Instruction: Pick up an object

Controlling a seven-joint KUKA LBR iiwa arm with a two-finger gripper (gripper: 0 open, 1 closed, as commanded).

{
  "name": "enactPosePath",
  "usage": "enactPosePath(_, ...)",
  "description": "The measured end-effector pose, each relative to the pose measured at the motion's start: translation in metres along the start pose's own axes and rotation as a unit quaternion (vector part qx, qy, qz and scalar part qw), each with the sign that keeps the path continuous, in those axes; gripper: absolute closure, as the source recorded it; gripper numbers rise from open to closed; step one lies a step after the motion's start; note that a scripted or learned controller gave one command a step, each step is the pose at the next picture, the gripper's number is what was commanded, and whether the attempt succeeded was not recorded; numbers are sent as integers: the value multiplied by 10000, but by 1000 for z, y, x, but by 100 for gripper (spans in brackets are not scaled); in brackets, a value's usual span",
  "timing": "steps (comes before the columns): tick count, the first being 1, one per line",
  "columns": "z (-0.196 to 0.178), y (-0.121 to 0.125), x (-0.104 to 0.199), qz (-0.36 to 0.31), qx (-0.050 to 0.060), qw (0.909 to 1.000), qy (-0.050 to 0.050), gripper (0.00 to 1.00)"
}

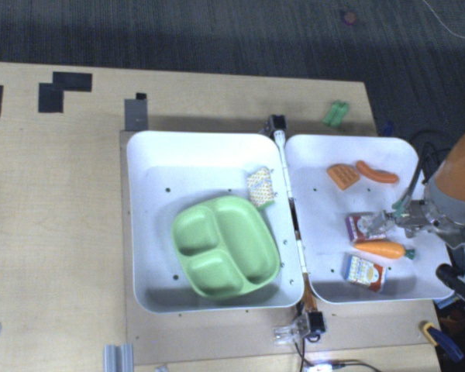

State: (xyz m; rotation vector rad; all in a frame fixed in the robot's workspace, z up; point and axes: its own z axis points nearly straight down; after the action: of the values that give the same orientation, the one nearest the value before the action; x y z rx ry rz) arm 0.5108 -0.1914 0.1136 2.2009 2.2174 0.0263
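The right bin point(322, 211) holds several small items. An orange ridged piece point(343, 177) and a toy sausage point(377, 173) lie at its far side. A maroon packet point(357, 226) sits mid-bin, with an orange carrot point(381, 249) just in front of it and a small printed carton point(364, 271) nearer the front wall. My gripper point(387, 222) reaches in from the right, low over the packet's right end and just above the carrot. I see nothing lifted off the bin floor.
In the left bin point(159, 177) lies a green divided plate point(225, 245), and a small patterned packet point(260, 186) rests by the shared wall. A green object point(335, 114) lies on the bench behind the bins. The arm's orange band point(459, 173) hangs over the right bin's right edge.
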Motion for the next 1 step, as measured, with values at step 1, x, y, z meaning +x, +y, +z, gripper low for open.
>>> enactPosePath(1, 28, 32, 40, 10, 78, 10000, -2, 0)
